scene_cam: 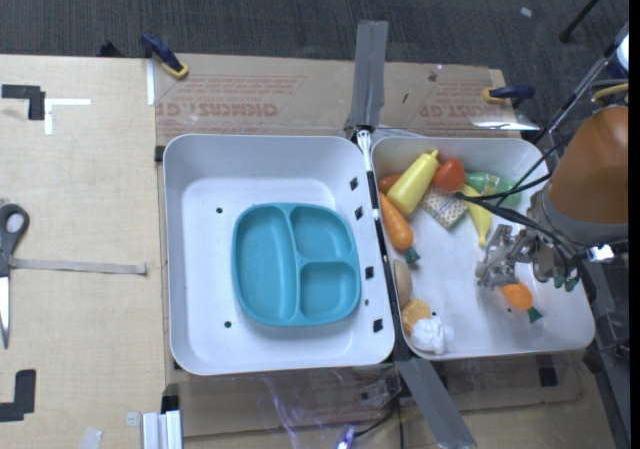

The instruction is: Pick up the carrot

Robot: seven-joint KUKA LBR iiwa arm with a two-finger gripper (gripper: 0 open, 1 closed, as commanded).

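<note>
From above, the carrot (396, 224) lies along the right bin's (560, 337) left wall, a yellow mustard bottle (415, 180) touching it at 1 o'clock and a tomato (449, 174) beyond. The hand (497, 267) hangs at the carrot's 3 o'clock, well apart; whether it is spread or closed I cannot tell. A small orange piece (517, 297) sits just beside it at 5 o'clock. A teal divided plate (297, 264) fills the left bin (190, 237)

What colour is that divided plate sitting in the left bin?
Teal blue all over. The three-compartment plastic plate shows best in the camera view, lying in the left white bin.
</note>
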